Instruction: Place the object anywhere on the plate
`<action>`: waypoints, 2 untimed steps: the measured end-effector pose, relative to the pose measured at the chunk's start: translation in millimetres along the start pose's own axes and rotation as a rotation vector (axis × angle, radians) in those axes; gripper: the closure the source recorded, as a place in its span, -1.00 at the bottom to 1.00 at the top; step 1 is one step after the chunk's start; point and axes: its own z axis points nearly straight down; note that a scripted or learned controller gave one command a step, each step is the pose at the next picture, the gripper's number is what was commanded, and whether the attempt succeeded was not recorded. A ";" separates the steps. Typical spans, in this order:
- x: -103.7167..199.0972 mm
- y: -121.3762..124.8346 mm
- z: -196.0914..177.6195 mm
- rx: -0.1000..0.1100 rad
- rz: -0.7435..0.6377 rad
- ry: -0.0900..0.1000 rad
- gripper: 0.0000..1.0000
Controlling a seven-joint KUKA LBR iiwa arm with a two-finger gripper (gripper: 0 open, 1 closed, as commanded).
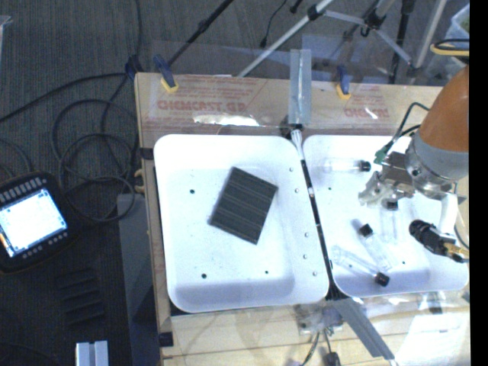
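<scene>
A dark ribbed rectangular plate [244, 204] lies tilted in the middle of the left bin [183, 280]. Several clear vials with black caps lie in the right bin [450, 277]: one near the far side [343, 164], one in the middle [372, 240] and one at the near edge [358, 265]. My gripper [390, 198] hangs low over the right bin's middle, just right of the vials. A pale, see-through shape [390, 224] lies directly under it; I cannot make out whether it is held.
The grey arm with its orange band [450, 120] comes in from the right over the right bin. A black connector with a yellow cable [428, 236] hangs beside the wrist. The ridge between the bins [311, 204] separates the vials from the plate.
</scene>
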 end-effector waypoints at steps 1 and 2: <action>68.8 -37.9 23.2 0.000 -0.166 0.002 1.00; 109.1 -33.2 18.8 0.001 0.307 -0.001 1.00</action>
